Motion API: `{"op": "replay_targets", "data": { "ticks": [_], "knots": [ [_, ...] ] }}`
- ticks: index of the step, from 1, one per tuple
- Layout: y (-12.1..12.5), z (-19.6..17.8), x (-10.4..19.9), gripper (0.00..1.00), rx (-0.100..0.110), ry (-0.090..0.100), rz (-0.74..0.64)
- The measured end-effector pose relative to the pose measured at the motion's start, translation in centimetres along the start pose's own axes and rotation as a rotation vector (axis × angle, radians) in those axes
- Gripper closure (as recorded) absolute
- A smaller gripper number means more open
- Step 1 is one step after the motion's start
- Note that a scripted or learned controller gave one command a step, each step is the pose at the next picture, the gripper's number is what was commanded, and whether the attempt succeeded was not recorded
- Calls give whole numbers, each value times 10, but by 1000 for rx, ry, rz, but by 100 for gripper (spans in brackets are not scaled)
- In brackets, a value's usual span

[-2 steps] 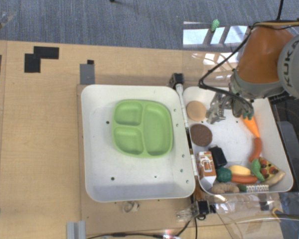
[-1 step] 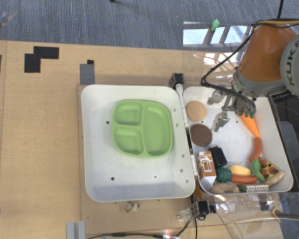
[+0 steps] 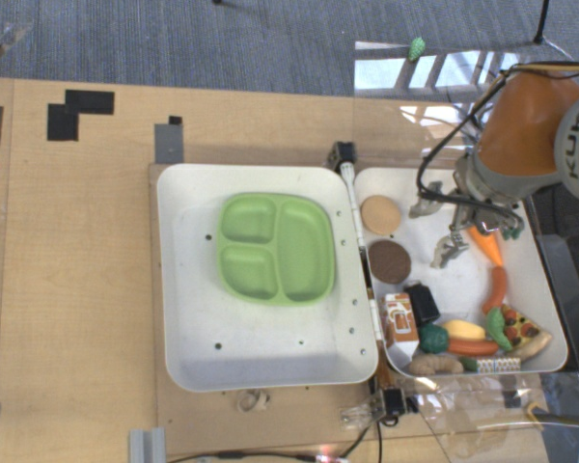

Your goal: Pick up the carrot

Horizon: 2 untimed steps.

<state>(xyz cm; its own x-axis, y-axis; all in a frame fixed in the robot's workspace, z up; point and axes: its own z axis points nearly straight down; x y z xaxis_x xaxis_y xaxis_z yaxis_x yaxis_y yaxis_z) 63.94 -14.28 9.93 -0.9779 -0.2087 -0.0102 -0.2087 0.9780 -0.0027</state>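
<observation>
A: Carrot (image 3: 488,243) lying in the right bin (image 3: 550,297), up toward two o'clock of that bin, orange, point aimed down toward five o'clock. Tool (image 3: 468,231) hovering just beside it on the nine o'clock side, one metal finger low near the bin floor, the other by the carrot's top.

B: Clenched or released?

A: Cannot tell; too blurred and half hidden under the grey wrist and orange band. Carrot not visibly between the fingers, so no claim of a hold.

B: Likely trouble from here?

A: Probably a miss: tool looks offset toward nine o'clock of the carrot, so closing there may pinch air or nudge the carrot against the bin wall. Tapered, smooth shape, likely to squirt out of a grip near the tip.

B: Anything in the way?

A: Sausage (image 3: 496,288) just at six o'clock of the carrot's tip, close enough to get grabbed along with it. Tan disc (image 3: 380,214) and brown disc (image 3: 389,259) well off at nine o'clock. Clutter at the bin's six o'clock: pizza slice (image 3: 523,336), yellow piece (image 3: 464,331), small box (image 3: 399,317). Green divided plate (image 3: 275,247) in the left bin (image 3: 188,355), apart from all this, on the wooden worktop (image 3: 68,287).
</observation>
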Motion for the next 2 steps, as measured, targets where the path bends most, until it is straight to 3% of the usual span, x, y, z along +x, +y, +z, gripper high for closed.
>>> {"op": "replay_targets", "data": {
  "ticks": [1, 2],
  "knots": [
    [-50, 10, 44, 0, 2, -2, 136],
    [-49, 9, 64, 0, 2, -5, 482]
  ]
}}
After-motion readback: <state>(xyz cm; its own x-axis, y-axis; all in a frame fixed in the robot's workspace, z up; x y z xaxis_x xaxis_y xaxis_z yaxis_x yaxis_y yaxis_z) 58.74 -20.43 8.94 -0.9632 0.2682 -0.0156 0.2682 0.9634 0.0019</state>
